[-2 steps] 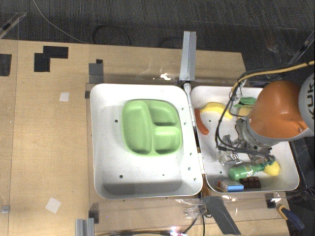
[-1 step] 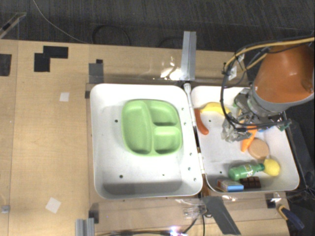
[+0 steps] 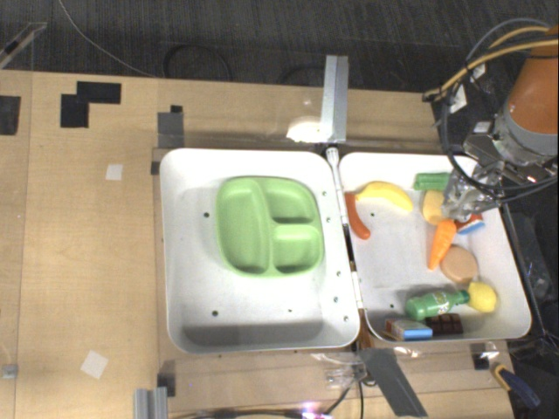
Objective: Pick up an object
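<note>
While the arm reaches over the right bin [image 3: 517, 317] from its right edge, the gripper [image 3: 460, 201] sits low near the far right corner; whether it is released or clenched cannot be told. Just beside it lie a carrot [image 3: 441, 243], yellow piece [image 3: 433, 208] and green block [image 3: 431, 182]. Left bin [image 3: 188, 260] holds a green divided tray [image 3: 266, 225].

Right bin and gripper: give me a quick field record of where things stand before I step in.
left bin: holds green divided tray
right bin: toy food
top: banana, red pepper
middle: carrot, brown round piece
bottom: green bottle, lemon
gripper: low over right bin, above carrot's top end
grasp: cannot tell
</note>
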Tool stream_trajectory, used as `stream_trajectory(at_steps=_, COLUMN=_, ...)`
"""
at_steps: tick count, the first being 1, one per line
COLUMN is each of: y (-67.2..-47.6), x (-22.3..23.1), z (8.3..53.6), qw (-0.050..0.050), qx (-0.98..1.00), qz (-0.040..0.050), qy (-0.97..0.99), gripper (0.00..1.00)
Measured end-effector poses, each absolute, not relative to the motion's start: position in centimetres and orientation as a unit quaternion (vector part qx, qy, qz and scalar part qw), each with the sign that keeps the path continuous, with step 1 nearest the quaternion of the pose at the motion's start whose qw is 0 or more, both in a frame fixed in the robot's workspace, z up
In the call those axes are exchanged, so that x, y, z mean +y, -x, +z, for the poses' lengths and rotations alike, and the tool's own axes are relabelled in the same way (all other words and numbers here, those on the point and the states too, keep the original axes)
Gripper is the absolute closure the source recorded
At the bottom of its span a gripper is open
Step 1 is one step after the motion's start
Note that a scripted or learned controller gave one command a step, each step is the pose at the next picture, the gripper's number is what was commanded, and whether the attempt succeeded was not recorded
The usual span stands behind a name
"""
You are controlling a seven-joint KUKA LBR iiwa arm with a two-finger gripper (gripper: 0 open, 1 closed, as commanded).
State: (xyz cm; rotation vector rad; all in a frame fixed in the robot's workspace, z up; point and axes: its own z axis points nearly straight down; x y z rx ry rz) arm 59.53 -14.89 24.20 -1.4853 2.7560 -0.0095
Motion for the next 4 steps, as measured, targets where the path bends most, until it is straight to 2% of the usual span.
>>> stream_trajectory(at_steps=1, y=-59.5, x=-14.7, z=24.1, qw=0.005, qx=0.880, qz=-0.0021, qy=0.475, gripper=0.00)
stream_trajectory(at_steps=2, y=-55.2, x=-16.1, z=11.6, qw=0.000, qx=0.845, qz=0.0024, qy=0.535, gripper=0.00)
stream_trajectory(at_steps=3, y=-55.3, x=-18.2, z=9.0, qw=0.006, qx=0.855, qz=-0.0033, qy=0.518, gripper=0.00)
stream_trajectory(at_steps=4, y=-58.3, x=-15.9, z=9.0, qw=0.006, qx=0.896, qz=-0.0030, qy=0.443, gripper=0.00)
